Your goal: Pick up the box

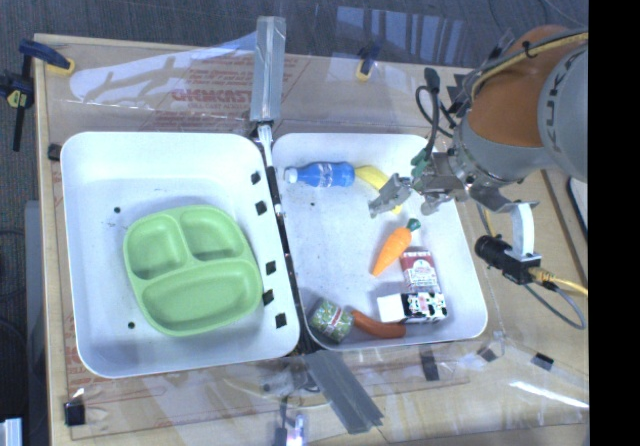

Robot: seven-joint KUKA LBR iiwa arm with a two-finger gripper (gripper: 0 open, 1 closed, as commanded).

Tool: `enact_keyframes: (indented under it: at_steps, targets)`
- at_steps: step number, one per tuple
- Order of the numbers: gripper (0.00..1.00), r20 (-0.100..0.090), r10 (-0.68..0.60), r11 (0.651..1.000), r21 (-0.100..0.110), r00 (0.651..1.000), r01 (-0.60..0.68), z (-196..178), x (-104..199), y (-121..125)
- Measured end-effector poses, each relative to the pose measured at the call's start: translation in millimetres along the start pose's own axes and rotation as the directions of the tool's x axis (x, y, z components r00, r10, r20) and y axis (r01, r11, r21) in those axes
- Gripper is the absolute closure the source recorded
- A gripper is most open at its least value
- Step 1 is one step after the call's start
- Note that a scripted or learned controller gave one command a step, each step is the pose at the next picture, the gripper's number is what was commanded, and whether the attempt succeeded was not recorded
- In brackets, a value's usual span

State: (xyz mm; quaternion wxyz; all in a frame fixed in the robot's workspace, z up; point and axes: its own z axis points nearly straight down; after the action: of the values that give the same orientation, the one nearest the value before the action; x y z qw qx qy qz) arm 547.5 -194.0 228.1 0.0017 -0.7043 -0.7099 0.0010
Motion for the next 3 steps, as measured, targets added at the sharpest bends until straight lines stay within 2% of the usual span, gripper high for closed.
enact_keyframes:
  at_steps: [1, 2, 3]
  targets:
    - [0.0, -0.001, 0.193, 0.981, 0.001, 0.981, -0.193, 101, -2, 30]
    - [0.0, 0.002, 0.246, 0.969, 0.015, 0.969, -0.246, 138, -1, 94]
    - [1.0, 0.001, 0.236, 0.972, 0.012, 0.972, -0.236, 128, 2, 96]
